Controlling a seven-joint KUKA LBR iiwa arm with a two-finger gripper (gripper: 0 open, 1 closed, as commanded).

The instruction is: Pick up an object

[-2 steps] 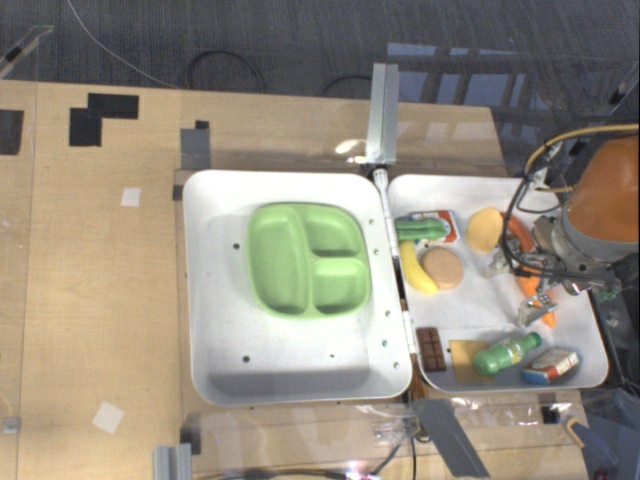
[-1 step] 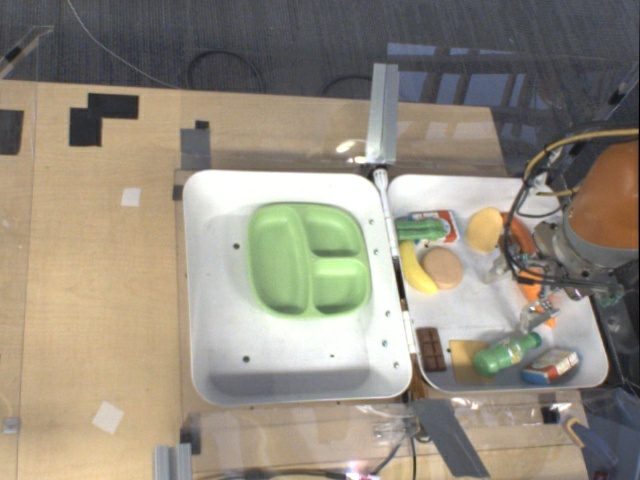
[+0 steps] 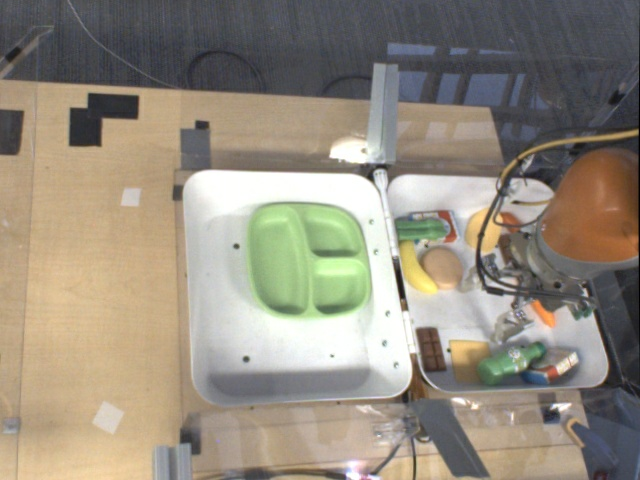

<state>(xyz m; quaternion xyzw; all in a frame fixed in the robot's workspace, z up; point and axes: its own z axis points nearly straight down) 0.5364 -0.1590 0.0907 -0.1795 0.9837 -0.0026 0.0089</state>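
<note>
My gripper hangs low over the right bin, under the arm's orange band. It is just above a green bottle lying near the bin's front wall, and nothing shows in its grasp. An orange carrot-like piece pokes out beside it on the right. To its left lie a beige egg-shaped object and a banana. A green and red packet sits at the back. A yellow object is partly hidden by the arm.
A brown chocolate bar, a yellow wedge and a blue and red can lie along the right bin's front. The left bin holds a green divided plate. Cables loop off the wrist.
</note>
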